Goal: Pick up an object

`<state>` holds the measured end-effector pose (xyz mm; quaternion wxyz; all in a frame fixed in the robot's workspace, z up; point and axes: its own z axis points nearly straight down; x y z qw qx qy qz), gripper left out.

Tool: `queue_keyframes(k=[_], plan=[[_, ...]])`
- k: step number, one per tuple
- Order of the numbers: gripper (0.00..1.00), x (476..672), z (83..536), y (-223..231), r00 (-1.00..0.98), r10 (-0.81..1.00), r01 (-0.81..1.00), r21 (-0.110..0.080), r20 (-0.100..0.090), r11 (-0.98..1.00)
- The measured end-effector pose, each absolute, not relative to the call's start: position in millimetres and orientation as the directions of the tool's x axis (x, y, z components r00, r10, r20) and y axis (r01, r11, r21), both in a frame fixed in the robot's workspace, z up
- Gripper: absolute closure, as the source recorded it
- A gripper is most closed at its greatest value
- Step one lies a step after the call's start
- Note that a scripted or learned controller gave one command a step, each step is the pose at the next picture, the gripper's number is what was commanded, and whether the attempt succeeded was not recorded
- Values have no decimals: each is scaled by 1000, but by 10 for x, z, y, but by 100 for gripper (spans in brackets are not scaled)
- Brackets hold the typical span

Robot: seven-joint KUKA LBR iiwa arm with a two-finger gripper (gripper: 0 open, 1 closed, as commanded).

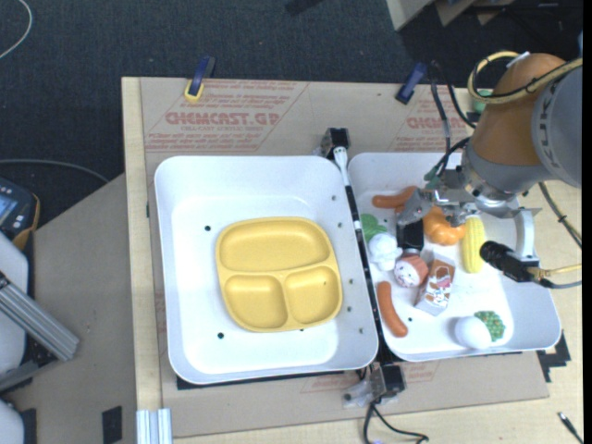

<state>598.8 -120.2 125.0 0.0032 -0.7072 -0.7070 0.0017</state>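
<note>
1. Two shallow white plastic bins sit side by side on the bench: the left bin and the right bin.
2. A yellow three-compartment plastic tray lies in the middle of the left bin.
3. In the right bin, a toy corn cob lies right of a small orange toy.
4. A red toy sausage lies near the bin's left wall, left of a small printed carton.
5. A white round toy lies at the near right.
</note>
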Motion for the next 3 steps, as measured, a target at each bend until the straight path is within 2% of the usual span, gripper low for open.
queue_keyframes(k=[1, 2, 3], plan=[[0, 6037, 1059, -1219, 1, 1000, 1000, 15, -4, -1], [100, 6030, 1132, -1223, 1, 1000, 1000, 13, -5, -1], [100, 6057, 1733, -1315, 1, 1000, 1000, 7, -3, -1]])
